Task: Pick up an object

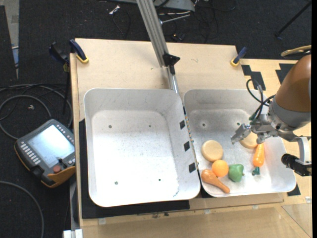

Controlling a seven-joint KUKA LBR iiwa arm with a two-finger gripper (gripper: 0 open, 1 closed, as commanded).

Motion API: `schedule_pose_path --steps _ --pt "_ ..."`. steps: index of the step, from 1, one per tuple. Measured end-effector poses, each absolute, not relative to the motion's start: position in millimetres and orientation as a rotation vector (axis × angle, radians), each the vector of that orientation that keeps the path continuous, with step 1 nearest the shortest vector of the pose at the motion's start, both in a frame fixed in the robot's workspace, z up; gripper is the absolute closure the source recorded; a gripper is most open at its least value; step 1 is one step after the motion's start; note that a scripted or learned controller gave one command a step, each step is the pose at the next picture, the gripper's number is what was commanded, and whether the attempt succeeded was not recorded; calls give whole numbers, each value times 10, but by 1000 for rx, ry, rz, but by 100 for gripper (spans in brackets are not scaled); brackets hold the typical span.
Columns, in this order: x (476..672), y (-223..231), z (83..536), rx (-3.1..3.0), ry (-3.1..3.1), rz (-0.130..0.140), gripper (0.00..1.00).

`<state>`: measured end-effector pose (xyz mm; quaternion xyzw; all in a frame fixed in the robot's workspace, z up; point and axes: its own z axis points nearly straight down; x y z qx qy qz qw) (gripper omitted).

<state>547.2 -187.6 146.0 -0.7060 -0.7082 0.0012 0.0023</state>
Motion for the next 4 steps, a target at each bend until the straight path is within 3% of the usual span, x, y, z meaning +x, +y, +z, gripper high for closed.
schedule_pose_path --steps 1,2,4 --pt "5492 -1904 984 -2231 -2227 0 0" --pt "5507 -1897 1112 -2231 -2229 -6 100" --pt "5428 -1885 2186 -2221 -2230 -4 100"
